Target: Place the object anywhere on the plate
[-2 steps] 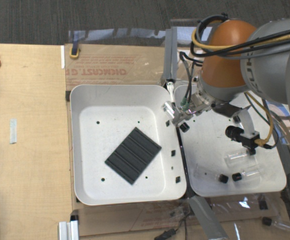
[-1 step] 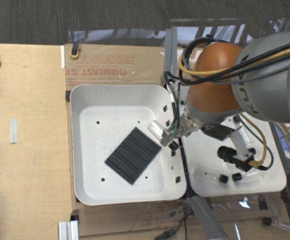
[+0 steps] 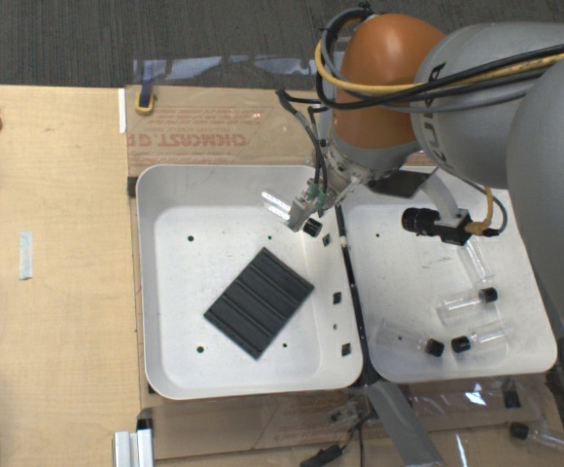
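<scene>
The gripper [image 3: 306, 205] hangs over the upper right corner of the left bin [image 3: 156, 290], shut on a clear vial with a black cap [image 3: 297, 215] that pokes out toward the upper left. Below it, in the middle of that bin, lies the dark ribbed plate [image 3: 260, 302], flat and set at a slant, apart from the vial. In the right bin [image 3: 525, 353], more clear vials [image 3: 467, 305] with black caps lie scattered toward the lower right. The light wooden tabletop [image 3: 58, 261] fills the left of the frame.
</scene>
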Tool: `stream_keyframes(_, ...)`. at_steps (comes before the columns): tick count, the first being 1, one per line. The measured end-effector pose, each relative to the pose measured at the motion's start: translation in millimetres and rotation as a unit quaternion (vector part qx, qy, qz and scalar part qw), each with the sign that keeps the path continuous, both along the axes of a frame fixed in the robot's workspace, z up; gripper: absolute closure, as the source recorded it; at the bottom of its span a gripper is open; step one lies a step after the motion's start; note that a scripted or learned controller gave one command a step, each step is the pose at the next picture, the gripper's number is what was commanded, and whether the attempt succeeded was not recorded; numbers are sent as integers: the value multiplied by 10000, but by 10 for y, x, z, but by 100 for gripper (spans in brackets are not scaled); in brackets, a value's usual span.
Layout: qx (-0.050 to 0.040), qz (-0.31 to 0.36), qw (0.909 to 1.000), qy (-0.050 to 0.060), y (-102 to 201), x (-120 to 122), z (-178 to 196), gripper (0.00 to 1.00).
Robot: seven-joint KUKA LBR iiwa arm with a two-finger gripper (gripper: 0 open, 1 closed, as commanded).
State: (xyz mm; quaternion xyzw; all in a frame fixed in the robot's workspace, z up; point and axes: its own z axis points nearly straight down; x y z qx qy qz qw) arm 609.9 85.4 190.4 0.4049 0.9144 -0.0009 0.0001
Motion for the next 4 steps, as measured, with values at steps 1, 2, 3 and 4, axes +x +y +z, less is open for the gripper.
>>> stream_keyframes(1,8,2116,9774,-1,-368,-144,10,100)
stream_keyframes(2,9,3654,9308,-4,-982,-570,184,100)
stream_keyframes(3,9,3663,9305,-13,-466,-127,11,100)
stream_keyframes(4,3,4906,8714,-19,-976,-234,579,100)
